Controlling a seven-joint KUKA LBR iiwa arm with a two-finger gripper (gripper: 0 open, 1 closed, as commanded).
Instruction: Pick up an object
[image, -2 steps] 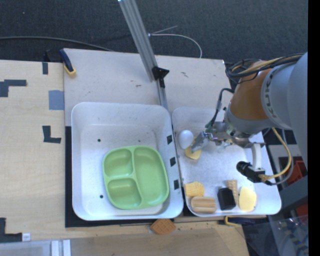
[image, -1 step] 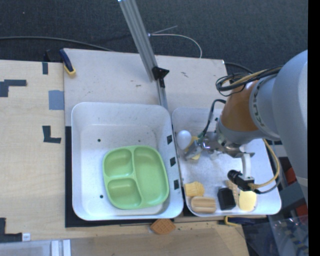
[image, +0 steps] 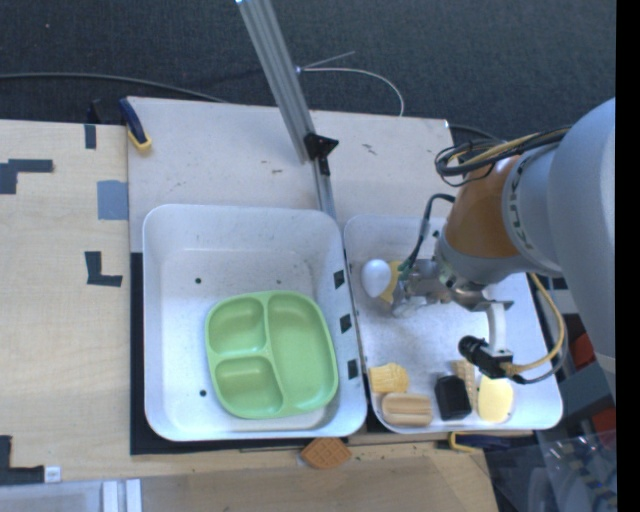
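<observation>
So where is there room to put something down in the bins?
Left bin: bare floor above and left of the green plate. Right bin: a bare patch mid-floor, between the pincer and the bottom edge, crowded with bread and other bits.

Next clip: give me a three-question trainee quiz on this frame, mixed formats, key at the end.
1. True or false: the green divided plate lies in the left bin.
2. Which bin is the tool over? A) left B) right
3. Fill in: the pale round object beside the tool sits near the right bin's ___ left corner (far/near).

Key: 1 true; 2 B; 3 far.
</observation>
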